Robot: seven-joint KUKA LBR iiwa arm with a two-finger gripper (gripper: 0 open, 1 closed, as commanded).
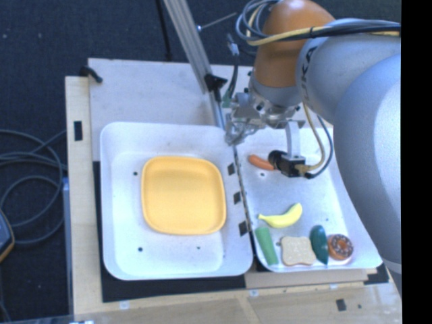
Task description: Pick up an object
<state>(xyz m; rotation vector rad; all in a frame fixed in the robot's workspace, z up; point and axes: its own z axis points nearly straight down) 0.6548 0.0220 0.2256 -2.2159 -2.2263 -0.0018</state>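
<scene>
Evidently the gripper [237,132] hovers over the bins' divider [237,181], near the carrot [259,161], poised to descend.

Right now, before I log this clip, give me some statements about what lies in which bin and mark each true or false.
1. A yellow plate lies in the left bin. True.
2. The banana lies on the yellow plate. False: it lies in the right bin, apart from the plate.
3. The slice of bread sits between the green cucumber and the green pepper. True.
4. The doughnut is in the left bin. False: it is at the near right corner of the right bin, beside the pepper.
5. The carrot lies further back in the right bin than the banana. True.
</scene>
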